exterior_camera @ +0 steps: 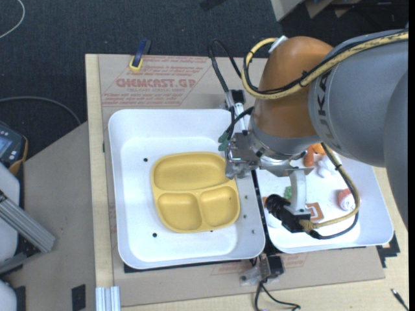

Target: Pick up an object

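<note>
A yellow plate with three compartments lies flat in the middle of the left white bin. My gripper hangs under the orange band of the arm, right at the plate's right rim near the wall between the two bins. Whether it touches the plate cannot be made out. In the right bin lie a small white and orange object, an orange piece partly hidden by the arm, and a small square item with an orange outline.
The bulky grey arm covers most of the right bin's far half. A black part with cables hangs off the arm over the right bin's front. Both bins rest on a brown board with a yellow and blue clamp at its far edge.
</note>
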